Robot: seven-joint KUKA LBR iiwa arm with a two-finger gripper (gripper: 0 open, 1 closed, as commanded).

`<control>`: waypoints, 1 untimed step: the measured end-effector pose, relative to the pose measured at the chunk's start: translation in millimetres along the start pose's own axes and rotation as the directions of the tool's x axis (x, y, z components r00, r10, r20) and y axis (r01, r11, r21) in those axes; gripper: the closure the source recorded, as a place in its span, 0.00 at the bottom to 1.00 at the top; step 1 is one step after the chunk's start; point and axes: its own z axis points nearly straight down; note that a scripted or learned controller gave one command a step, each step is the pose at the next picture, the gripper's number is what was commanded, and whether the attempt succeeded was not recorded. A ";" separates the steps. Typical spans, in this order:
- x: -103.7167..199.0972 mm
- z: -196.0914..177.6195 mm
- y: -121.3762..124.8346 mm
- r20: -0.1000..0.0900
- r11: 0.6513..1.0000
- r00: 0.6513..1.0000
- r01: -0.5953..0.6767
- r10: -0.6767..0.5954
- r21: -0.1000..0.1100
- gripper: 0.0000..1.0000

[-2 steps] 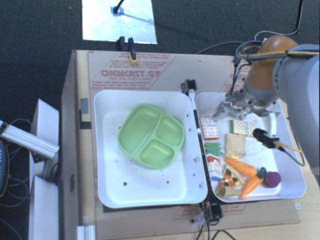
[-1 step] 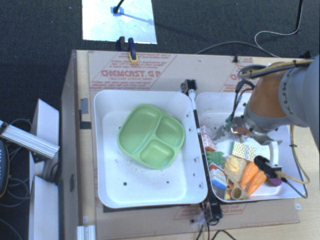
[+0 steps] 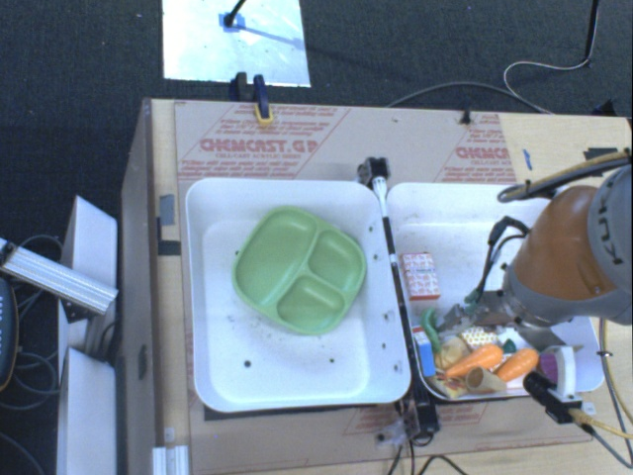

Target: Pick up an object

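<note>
- I see the fingers (image 3: pixel 457 317) low in the right bin (image 3: pixel 450 245); whether they are spread or pinching, I cannot tell.
- Two carrots (image 3: pixel 492 362) lie just below them.
- A small red-and-white box (image 3: pixel 420 275) sits up-left of them.
- The green divided plate (image 3: pixel 300 269) lies well left, in the left bin (image 3: pixel 223 364).

Green divided plate (image 3: pixel 300 269) sits mid left bin (image 3: pixel 213 295); blue clamp (image 3: pixel 260 97) grips the bench's (image 3: pixel 297 137) far edge, cables trailing around.
</note>
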 end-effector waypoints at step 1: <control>6.6 -0.5 55.1 0.000 1.000 1.000 0.003 -0.003 -0.003 0.00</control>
